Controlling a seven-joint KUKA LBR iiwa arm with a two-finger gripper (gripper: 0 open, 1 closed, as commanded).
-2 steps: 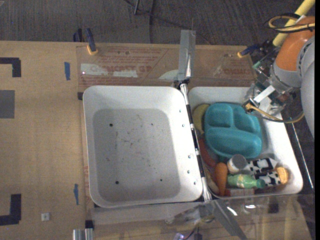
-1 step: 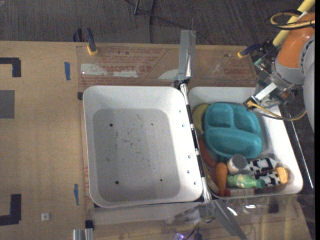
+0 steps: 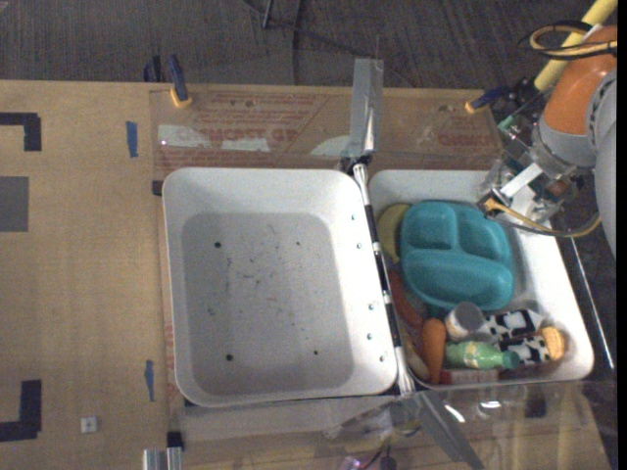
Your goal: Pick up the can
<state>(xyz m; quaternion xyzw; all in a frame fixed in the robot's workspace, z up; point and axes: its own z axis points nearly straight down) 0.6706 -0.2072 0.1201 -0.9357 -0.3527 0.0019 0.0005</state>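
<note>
the can (image 3: 464,318) lies low in the right bin (image 3: 573,292), just below the teal divided tray (image 3: 457,253), its grey round end facing up toward the camera. right beside it sits a black-and-white cow-patterned toy (image 3: 514,328) with an orange tip, and just under the can lies a green bottle (image 3: 480,354). an orange carrot-shaped piece (image 3: 432,341) touches the can's left side, with a reddish item (image 3: 406,302) running along the bin's left wall above it. a yellow-green disc (image 3: 392,225) peeks out from behind the tray's left edge. now up to the gripper (image 3: 505,196): it hangs over the right bin's top right corner, well apart from the can, and whether its fingers are spread or closed, cannot tell from this angle. nothing is seen between them. the left bin (image 3: 181,262) sits beside it on the wooden tabletop (image 3: 78,262), with only specks on its floor.
</note>
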